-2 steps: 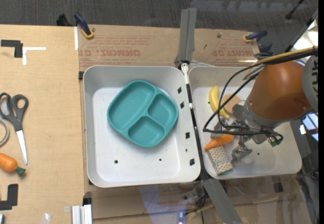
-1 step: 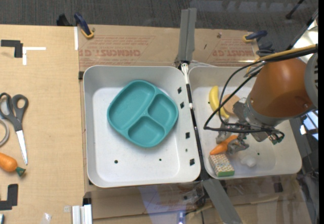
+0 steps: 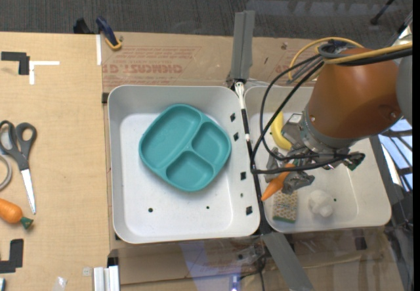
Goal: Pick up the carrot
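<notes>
The arm comes in from three o'clock and hangs low over the right bin (image 3: 367,211), its orange band hiding most of what lies beneath. The claw (image 3: 293,177) sits right above the carrot (image 3: 274,186), which lies in that bin at about seven o'clock of the claw, its pointed tip aimed toward the wall shared with the left bin (image 3: 118,152). Metal touches or nearly touches the thick end, but I cannot tell from here whether the claw is released or clenched, nor whether the carrot is actually held.

Just below the carrot, at six o'clock, lies a speckled sponge (image 3: 285,207); a small white object (image 3: 321,203) rests at four o'clock, and something yellow (image 3: 280,131) peeks out at twelve, half under the arm. The left bin carries a teal divided plate (image 3: 186,146). Out on the table (image 3: 52,119), at nine o'clock, are scissors (image 3: 21,155) and a second orange carrot-like piece (image 3: 11,212).

The carrot looks like a light, stiff plastic toy, smooth and tapered, so it would likely slide out toward its tip. I would grip across the thicker half.
</notes>
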